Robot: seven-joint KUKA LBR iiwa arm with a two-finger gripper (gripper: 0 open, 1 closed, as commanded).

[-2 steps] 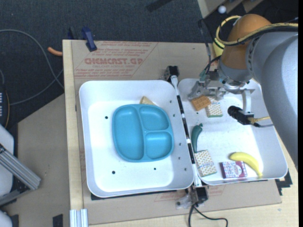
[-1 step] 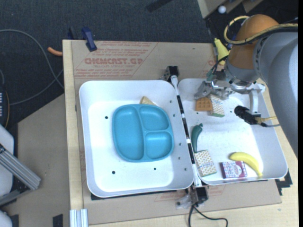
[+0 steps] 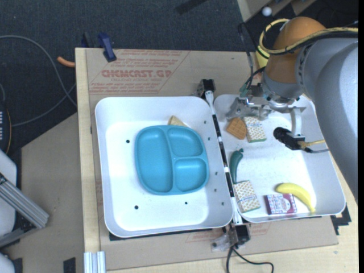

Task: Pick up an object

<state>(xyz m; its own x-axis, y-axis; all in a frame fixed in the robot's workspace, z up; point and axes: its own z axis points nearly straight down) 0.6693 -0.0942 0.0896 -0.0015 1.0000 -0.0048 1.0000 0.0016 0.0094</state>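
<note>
Two white bins sit side by side on the bench; the left bin carries a blue divided plate, the right bin a scatter of small items. The arm's gripper hangs low over the far end of the right bin, above a tan waffle-like piece and a patterned packet lying just beside each other. The step in hand appears to be the approach to a grasp, with nothing visibly lifted. Whether the fingers are spread or closed cannot be told from this slant, since the wrist hides them.

The likeliest target, at a guess, is the packet: it lies flat, its long axis running roughly from the far wall toward the near one, slightly tilted. The next move would call for a straight descent with the fingers across the packet's short side, clear of the waffle piece. A green pepper, a banana and two more packets lie well apart, nearer the camera.
</note>
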